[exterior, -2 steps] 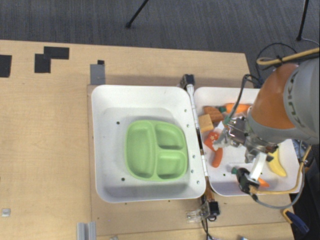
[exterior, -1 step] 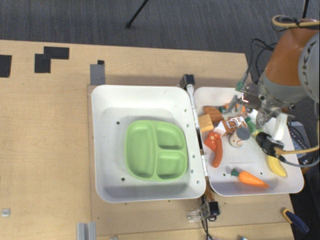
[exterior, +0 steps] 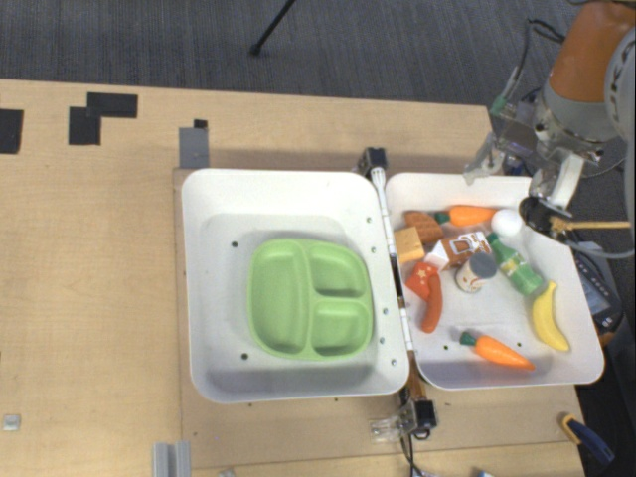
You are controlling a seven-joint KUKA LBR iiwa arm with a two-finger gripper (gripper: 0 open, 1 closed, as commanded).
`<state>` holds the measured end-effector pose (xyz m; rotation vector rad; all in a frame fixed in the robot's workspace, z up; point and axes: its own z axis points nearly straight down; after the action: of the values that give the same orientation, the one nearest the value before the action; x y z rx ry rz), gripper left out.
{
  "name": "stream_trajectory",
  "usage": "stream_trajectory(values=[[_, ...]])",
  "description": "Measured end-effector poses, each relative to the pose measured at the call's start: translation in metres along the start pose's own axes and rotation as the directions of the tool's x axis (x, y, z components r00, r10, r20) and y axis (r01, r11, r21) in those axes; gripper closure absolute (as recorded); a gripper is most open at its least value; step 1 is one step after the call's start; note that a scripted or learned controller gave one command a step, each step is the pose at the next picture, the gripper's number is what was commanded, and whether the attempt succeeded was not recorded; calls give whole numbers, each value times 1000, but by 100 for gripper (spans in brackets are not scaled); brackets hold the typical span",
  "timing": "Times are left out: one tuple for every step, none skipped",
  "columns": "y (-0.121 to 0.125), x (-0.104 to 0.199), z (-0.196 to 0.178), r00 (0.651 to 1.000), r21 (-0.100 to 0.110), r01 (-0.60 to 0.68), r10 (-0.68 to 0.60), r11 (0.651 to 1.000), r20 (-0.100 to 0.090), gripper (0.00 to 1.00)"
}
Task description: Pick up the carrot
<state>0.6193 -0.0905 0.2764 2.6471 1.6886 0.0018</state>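
Gripper (exterior: 517,135): above the far right corner of the right bin (exterior: 442,366), just outside its rim; can't tell if open or closed.
Far carrot (exterior: 472,215): in the right bin, along the far wall, with a white ball (exterior: 507,223) just right of it.
Near carrot (exterior: 502,353): near the front wall, bare floor to its left, banana (exterior: 549,318) to its right.
Left bin (exterior: 214,266): green plate (exterior: 308,296) in the middle, bare floor all round.
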Motion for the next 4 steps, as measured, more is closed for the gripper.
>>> stream_trajectory(values=[[10, 11, 101, 989, 3, 145, -145, 989, 0, 0], [46, -11, 172, 976, 0, 219, -219, 976, 0, 0], [61, -12, 149, 897, -1, 442, -442, 897, 0, 0], [59, -10, 173, 766, -3, 643, -643, 766, 1, 0]])
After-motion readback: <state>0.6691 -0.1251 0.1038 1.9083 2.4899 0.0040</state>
